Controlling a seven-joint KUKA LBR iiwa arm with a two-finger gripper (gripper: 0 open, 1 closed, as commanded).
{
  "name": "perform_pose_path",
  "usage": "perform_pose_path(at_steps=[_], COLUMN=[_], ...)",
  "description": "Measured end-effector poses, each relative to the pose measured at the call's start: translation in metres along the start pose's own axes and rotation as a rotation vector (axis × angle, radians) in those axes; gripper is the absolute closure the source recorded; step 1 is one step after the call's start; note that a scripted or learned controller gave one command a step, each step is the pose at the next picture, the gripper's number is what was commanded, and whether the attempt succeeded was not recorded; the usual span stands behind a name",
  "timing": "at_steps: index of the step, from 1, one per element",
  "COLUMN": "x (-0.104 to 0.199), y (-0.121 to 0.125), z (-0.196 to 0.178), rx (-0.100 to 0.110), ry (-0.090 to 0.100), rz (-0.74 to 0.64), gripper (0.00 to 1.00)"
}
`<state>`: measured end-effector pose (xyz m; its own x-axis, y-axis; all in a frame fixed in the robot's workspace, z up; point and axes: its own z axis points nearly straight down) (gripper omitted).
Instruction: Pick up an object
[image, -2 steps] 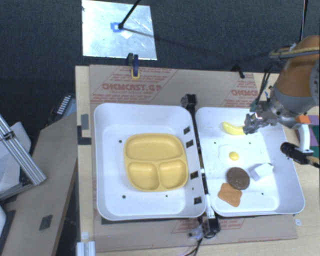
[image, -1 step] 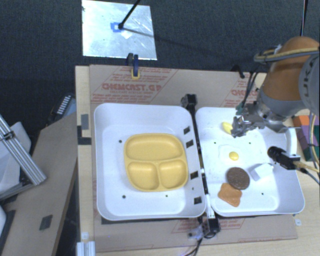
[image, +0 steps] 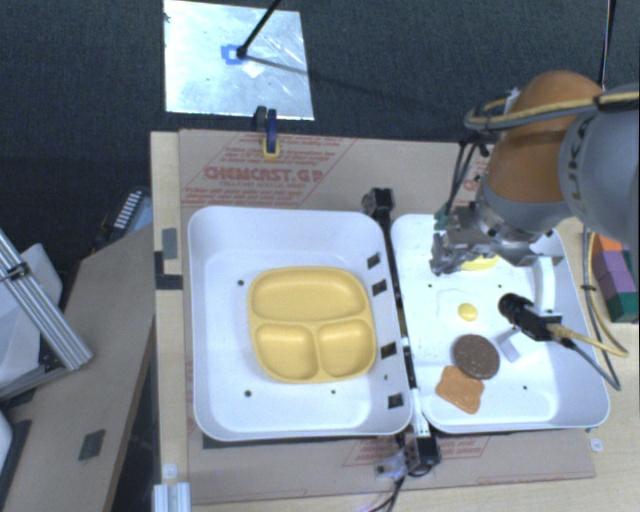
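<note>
My gripper (image: 448, 258) hangs low over the far left part of the right bin (image: 580, 400). A yellow thing (image: 483, 264) lies right beside it, partly hidden under the wrist; I cannot see whether the gripper touches it. A small round yellow piece (image: 467, 311) lies nearer the bin's middle. Toward the front sit a brown round disc (image: 475, 356) and, touching its lower edge, an orange toast-like piece (image: 460, 389).
The left bin (image: 215, 400) holds a yellow tray with three compartments (image: 308, 322). A black divider (image: 392, 290) runs between the two bins. Coloured blocks (image: 615, 280) stand outside the right bin at the far right edge.
</note>
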<state>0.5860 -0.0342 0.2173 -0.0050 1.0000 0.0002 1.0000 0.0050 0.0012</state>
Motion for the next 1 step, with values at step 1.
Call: perform_pose_path(at_steps=[1], x=[0.0428], y=[-0.0148], z=[0.0054], rx=[0.002], ry=[0.000], rz=[-0.002], gripper=[1.00])
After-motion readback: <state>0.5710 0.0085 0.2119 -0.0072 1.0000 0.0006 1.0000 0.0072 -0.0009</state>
